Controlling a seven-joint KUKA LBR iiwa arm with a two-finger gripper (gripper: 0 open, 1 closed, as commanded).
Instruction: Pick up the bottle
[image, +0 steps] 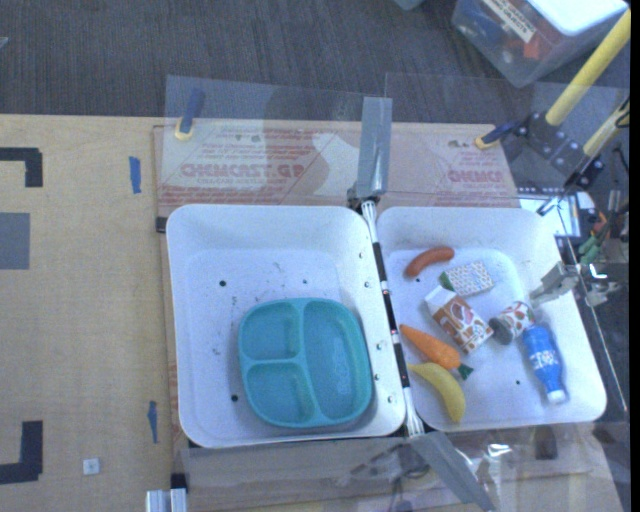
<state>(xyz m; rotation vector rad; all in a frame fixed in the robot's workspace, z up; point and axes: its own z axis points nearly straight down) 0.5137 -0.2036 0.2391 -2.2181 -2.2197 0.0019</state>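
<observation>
Item 1, bottle (544, 362): blue body, white cap, white label marks. It lies on its side on the floor of the right bin (440, 223), toward 4 o'clock of that bin, cap pointing to 5 o'clock. Nothing grips it.

Item 2, small can (514, 320): red and white pattern, lying just beside the bottle's base, at its 11 o'clock.

Item 3, carton (460, 321): white and brown, lying flat and tilted, near the bin's centre, at 9 o'clock from the can.

Item 4, patterned box (469, 278): small, white with coloured specks, at 12 o'clock from the carton, close to it.

Item 5, sausage (428, 261): orange-red, curved, at 11 o'clock of the bin.

Item 6, carrot (433, 346): orange with a dark green end, at 7 o'clock from the carton, just beside it.

Item 7, banana (443, 387): yellow, at 6 o'clock from the carrot, touching or nearly touching it.

Item 8, gripper (572, 278): a grey metal part over the right bin's rim at 3 o'clock, above the bottle at its 1 o'clock and apart from it. Whether it is open or closed cannot be told.

Item 9, left bin (260, 230): white, holding one teal divided tray (302, 362) with three compartments, set toward 5 o'clock of the bin.
</observation>
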